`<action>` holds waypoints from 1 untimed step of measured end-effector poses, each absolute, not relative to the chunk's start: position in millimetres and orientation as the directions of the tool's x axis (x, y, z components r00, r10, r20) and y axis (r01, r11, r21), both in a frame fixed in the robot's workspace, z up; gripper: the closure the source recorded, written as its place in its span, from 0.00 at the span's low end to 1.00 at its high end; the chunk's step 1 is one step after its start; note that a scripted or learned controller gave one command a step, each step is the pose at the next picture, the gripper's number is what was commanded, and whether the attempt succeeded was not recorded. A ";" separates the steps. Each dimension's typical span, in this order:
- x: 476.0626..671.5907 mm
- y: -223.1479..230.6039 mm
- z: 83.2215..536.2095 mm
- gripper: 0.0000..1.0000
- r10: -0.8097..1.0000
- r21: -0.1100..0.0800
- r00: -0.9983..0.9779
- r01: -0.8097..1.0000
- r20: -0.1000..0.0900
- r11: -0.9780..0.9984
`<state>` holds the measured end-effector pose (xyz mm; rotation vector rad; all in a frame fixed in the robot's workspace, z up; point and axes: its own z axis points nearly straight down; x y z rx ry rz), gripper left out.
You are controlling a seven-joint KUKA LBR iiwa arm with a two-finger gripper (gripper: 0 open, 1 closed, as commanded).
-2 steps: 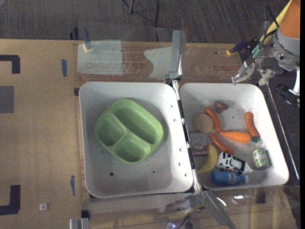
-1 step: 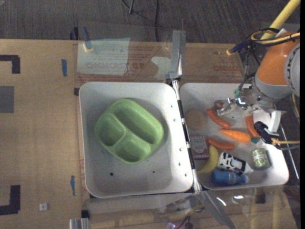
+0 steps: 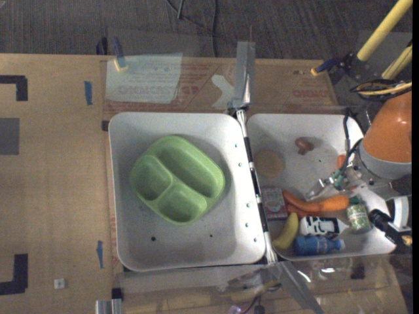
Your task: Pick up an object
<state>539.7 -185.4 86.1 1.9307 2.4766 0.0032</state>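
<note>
Nearest the lens, the arm (image 3: pixel 386 139) hung over the right bin (image 3: pixel 288 133), larger than anything beside the green divided plate (image 3: pixel 178 178) in the left bin (image 3: pixel 124 195). Its claw (image 3: pixel 332 183) sat just above the carrot (image 3: pixel 317 205), whose long axis ran left to right; how wide it stood, I could not tell.

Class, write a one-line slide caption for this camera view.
Gripper hovers above orange carrot in cluttered right bin; green divided plate lies in left bin.
</note>
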 end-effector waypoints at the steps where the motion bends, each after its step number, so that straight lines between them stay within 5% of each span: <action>1: 568.0 -190.9 124.5 0.00 0.960 0.004 -0.279 0.960 -0.002 0.279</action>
